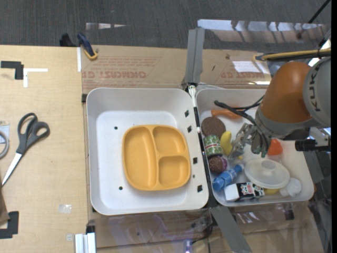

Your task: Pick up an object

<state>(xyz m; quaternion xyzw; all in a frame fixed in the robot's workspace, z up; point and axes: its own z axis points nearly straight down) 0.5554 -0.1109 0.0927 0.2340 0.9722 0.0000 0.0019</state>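
The right bin (pixel 303 165) holds a jumble of small objects. Among them are a brown round disc (pixel 213 125), a green can (pixel 212 144), a yellow piece (pixel 226 141), a dark red ball (pixel 217 164) and a blue bottle (pixel 226 177). There are also a white lidded bowl (pixel 267 173), an orange carrot (pixel 227 113), a red-orange item (pixel 275 147) and a black-and-white box (pixel 245 191). My gripper (pixel 249 140) hangs over the middle of this bin, between the yellow piece and the red-orange item. The orange-banded wrist (pixel 287 94) hides the bin's back right part.
The left bin (pixel 100 141) holds a yellow divided plate (pixel 156 157). Scissors (pixel 25 137) lie on the wooden bench at the left. A blue and yellow clamp (pixel 87 46) sits at the back, by a strip of cardboard (pixel 131 70).
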